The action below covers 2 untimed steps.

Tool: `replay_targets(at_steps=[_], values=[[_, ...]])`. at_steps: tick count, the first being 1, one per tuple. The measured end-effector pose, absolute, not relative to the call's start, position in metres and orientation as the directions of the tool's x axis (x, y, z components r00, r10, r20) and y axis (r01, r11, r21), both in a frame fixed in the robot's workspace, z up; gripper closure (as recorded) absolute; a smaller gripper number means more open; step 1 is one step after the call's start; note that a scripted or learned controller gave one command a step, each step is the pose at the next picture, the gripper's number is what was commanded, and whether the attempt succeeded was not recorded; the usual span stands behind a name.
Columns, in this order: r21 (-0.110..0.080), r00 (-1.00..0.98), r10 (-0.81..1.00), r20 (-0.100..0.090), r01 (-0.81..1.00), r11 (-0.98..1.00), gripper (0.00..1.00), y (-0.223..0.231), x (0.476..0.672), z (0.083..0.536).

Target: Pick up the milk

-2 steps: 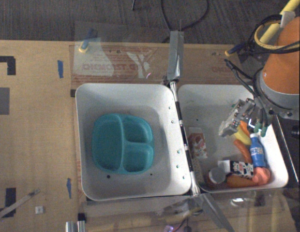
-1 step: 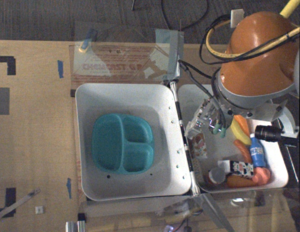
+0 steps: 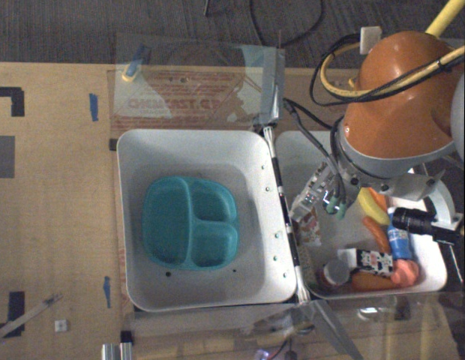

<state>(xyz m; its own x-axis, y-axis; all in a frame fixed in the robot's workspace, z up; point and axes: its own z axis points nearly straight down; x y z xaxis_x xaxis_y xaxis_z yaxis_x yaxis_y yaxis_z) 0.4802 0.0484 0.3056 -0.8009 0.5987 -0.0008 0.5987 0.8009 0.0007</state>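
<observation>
The milk (image 3: 375, 260) is a small carton with black and white cow patches. It lies on its side near the front of the right bin (image 3: 292, 152), between a round can and a blue bottle. My gripper (image 3: 321, 195) hangs over the left part of that bin, up and to the left of the milk and apart from it. The big orange and grey arm (image 3: 401, 96) hides the back right of the bin.
Around the milk lie a grey can (image 3: 336, 271), a blue bottle (image 3: 398, 243), a yellow banana (image 3: 372, 205), an orange carrot (image 3: 378, 233), a pink-orange lump (image 3: 404, 273) and a printed packet (image 3: 310, 229). The left bin (image 3: 135, 156) holds a teal divided plate (image 3: 190, 223).
</observation>
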Motion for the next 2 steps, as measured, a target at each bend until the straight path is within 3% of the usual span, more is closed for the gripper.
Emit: replay_targets(at_steps=[1, 2], values=[[0.001, -0.879, 0.477, -0.002, 0.477, 0.879, 1.0, -0.024, 0.48, 0.278], [0.003, -0.969, 0.248, -0.007, 0.248, 0.969, 1.0, 0.023, 0.481, 0.323]])
